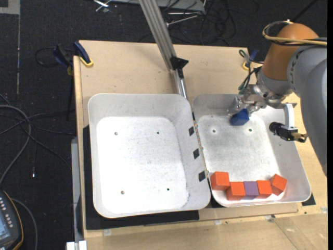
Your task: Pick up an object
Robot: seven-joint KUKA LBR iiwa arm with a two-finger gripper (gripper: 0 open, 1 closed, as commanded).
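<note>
While nothing legible anywhere: fingers [242, 110] over right bin [291, 163], seemingly pinching blue object [239, 118]; grip state uncertain.

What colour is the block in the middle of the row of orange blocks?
Purple block, clear in the camera view.

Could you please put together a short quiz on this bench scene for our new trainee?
1. True or false: the blocks lie along the near edge of the right bin.
2. What colour is the object right under the gripper? A) green B) blue C) yellow
3. Fill in: among the orange blocks sits one ____ block.

Key: 1. True. 2. B, blue; whether it is gripped cannot be told. 3. Purple.
</note>
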